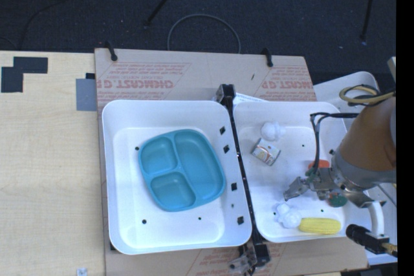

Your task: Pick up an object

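A pale wooden bench [45, 165] carries two shallow white bins set side by side on a sheet of printed cardboard [194, 77]. The left bin [123, 216] holds one thing only: a single blue sectioned plate [181, 168] with three compartments, lying flat near the bin's centre. The right bin [284, 119] holds four loose items. One yellow ear of corn [319, 225] lies along the near rim. Touching its left end is one small white lumpy object [283, 213]. A second white lumpy object [272, 130] sits toward the far side of the bin, and just below it lies one small can [265, 152], tipped on its side, with a white and reddish label. The grey arm [369, 145] with its orange band reaches in from the right over the right bin. Its end effector [299, 187] hangs low above the bin floor, between the can and the corn, well apart from the can and near the white lump beside the corn. Its fingers point left and appear spread a little, with nothing seen between them; whether a tip touches the bin floor cannot be told. A small green and red spot [326, 198] shows at the wrist, too small to identify.
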